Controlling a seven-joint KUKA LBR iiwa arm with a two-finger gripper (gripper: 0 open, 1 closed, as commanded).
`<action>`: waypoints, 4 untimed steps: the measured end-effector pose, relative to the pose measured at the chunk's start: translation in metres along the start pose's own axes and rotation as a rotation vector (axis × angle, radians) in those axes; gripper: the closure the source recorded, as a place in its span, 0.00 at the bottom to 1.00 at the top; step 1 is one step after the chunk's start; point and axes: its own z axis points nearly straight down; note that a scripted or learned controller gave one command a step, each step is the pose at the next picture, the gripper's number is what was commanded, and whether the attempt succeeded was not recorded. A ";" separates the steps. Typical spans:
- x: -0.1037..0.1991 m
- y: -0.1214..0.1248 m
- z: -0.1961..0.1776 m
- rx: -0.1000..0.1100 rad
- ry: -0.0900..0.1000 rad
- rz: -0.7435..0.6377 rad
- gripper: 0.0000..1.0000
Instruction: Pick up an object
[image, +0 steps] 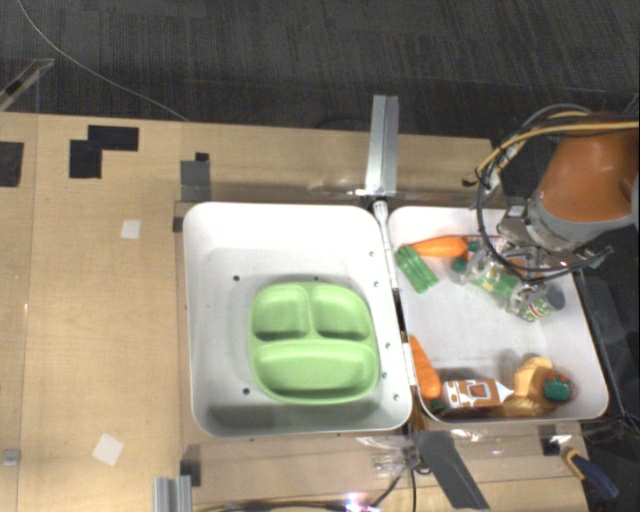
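arm reaches in over the right bin's far right corner, wrist pointing down; gripper low by a clear plastic bottle, grip state can't tell. right bin: two carrots, one green block, one brown carton at near edge. left bin: one green divided plate.
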 end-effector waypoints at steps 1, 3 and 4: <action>-0.025 0.012 0.004 0.000 0.002 -0.209 0.00; -0.040 -0.016 -0.128 0.016 -0.002 -0.140 1.00; -0.010 -0.038 -0.077 -0.003 0.002 -0.363 1.00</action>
